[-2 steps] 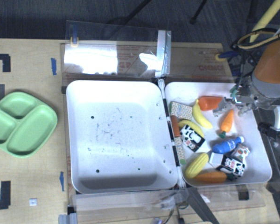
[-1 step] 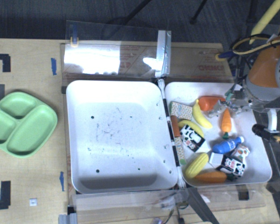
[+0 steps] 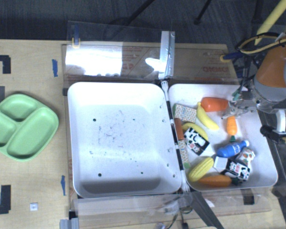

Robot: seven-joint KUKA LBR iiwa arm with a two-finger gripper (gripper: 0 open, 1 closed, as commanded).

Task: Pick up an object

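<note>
At the near edge of the right bin (image 3: 271,173) lies an orange carrot-shaped piece (image 3: 214,180), with a yellow corn cob (image 3: 201,168) tilted just above it and touching it. Beside these, toward the bin's near right corner, sit a black-and-white patterned item (image 3: 239,169) and a small white piece with an orange spot (image 3: 248,154). A blue bottle (image 3: 231,149) lies on its side just beyond them. Left of the bottle rests a black-and-white cow-patterned block (image 3: 196,141) with a yellow piece behind it, and a patterned card (image 3: 185,112) lies flat near the divider between the bins. Further back, a small orange carrot (image 3: 232,125) stands apart from a yellow banana (image 3: 206,117), which runs diagonally and touches a larger orange object (image 3: 214,104) at the far side. The gripper (image 3: 240,104) hangs over the far right part of this bin, just right of the larger orange object; nothing is seen between its tips, and how far they are parted cannot be told. The grey arm with its orange band (image 3: 274,70) enters from the right. The left bin (image 3: 86,99) shows a bare white floor with faint scuffs. A green divided plate (image 3: 22,126) rests on the bench well left of both bins. A clear panel (image 3: 114,56) stands behind the left bin.
</note>
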